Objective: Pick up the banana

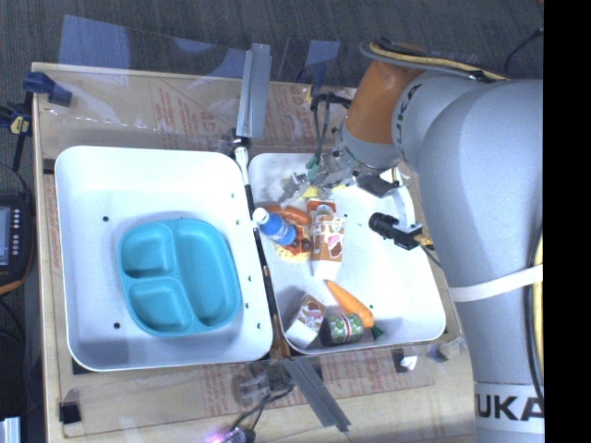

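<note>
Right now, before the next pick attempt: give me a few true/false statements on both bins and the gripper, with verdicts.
1. The blue divided tray sits in the view-left bin. True.
2. The carrot lies in the view-left bin. False: it lies in the view-right bin, toward the near end.
3. The gripper is at the far end of the view-right bin. True.
4. The blue-capped bottle rests on the blue divided tray. False: it lies in the view-right bin, close to the wall between the bins.

bright even light, faint soft shadows, mild glare on white bins (83, 201), slightly blurry.
</note>
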### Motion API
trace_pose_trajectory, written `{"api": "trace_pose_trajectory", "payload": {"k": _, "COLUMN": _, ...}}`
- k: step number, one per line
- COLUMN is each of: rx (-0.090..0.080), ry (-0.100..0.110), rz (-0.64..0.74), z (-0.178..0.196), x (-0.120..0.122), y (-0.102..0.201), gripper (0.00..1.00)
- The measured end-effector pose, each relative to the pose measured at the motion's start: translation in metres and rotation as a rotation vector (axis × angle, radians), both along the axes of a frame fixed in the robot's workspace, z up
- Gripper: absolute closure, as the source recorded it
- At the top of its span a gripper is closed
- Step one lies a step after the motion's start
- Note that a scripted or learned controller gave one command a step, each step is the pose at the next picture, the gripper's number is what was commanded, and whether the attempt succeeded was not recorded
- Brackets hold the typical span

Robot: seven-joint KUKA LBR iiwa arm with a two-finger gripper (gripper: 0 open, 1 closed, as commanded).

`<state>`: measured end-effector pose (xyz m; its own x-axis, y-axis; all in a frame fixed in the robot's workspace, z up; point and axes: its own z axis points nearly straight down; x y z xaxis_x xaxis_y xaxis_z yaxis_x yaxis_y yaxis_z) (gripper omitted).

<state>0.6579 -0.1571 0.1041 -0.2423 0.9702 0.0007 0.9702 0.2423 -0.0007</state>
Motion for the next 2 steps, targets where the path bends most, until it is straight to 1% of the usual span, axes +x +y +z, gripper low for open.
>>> {"api": "trace_pose_trajectory", "payload": {"k": 1, "rx": 0.001, "ry": 0.002, "rz": 0.006, "z": 0.0093, "x": 0.001, "y": 0.0014, "gripper": 1.0}}
{"api": "trace_pose_trajectory", "payload": {"k": 2, "rx": 0.001, "ry": 0.002, "rz": 0.007, "z": 0.0093, "x": 0.001, "y": 0.0016, "gripper": 0.0}}
